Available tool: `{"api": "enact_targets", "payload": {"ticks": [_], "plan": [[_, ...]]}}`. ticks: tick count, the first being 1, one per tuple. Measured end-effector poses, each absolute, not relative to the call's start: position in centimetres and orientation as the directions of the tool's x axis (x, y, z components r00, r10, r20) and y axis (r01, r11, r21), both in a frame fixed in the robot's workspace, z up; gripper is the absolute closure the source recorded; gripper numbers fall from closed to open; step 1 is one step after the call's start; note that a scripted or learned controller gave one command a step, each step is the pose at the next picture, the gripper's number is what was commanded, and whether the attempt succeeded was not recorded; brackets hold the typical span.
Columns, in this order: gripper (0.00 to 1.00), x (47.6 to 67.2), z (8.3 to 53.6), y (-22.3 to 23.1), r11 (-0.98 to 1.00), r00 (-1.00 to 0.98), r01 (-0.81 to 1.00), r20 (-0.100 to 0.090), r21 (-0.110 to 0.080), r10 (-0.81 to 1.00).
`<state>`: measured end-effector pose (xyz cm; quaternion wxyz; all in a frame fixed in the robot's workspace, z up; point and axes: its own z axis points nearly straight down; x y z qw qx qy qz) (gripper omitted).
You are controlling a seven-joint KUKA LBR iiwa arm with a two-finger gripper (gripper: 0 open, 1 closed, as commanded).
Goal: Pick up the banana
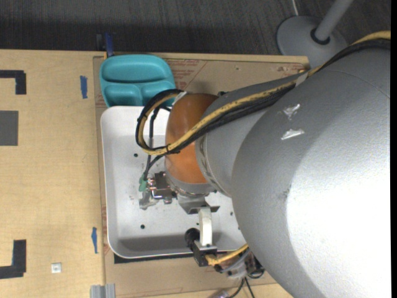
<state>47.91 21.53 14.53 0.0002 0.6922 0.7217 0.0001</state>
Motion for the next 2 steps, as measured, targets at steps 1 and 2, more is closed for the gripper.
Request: {"api": "enact_targets", "payload": {"ticks": [1,2], "plan": [[0.0,48.0,8.7,21.9,-0.356,0.356,0.935,0.004,-0.001,0.935],[1.0,48.0,9.7,22.0,-0.354,0.354,0.935,0.005,0.0,0.935]]}}
